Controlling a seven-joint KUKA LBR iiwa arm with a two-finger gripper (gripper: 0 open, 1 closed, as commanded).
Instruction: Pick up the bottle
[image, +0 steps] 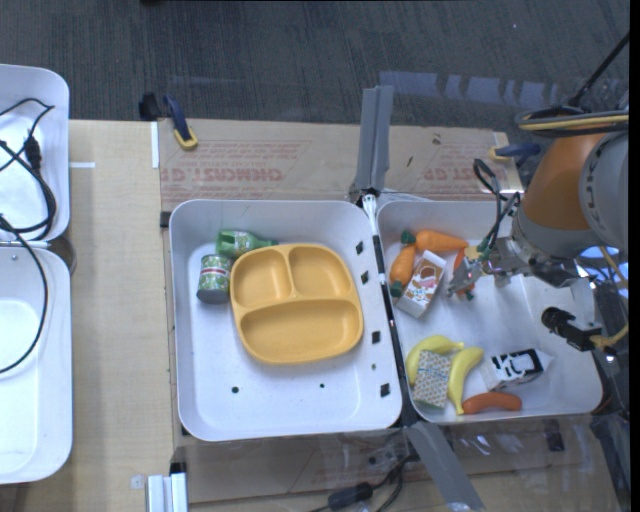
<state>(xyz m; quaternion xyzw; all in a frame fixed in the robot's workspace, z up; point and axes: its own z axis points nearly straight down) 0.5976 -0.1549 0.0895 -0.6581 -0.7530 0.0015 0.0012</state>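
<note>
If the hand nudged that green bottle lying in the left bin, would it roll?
Probably: the green bottle lies on its side and looks round. The yellow plate beside it might stop it. It looks small, likely light.

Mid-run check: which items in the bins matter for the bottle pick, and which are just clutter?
Belongs to the job:
green bottle, lying in the left bin
gripper, over the right bin

Just lying about:
yellow divided plate
small can
carrots
small carton
bananas
black-and-white item
</note>
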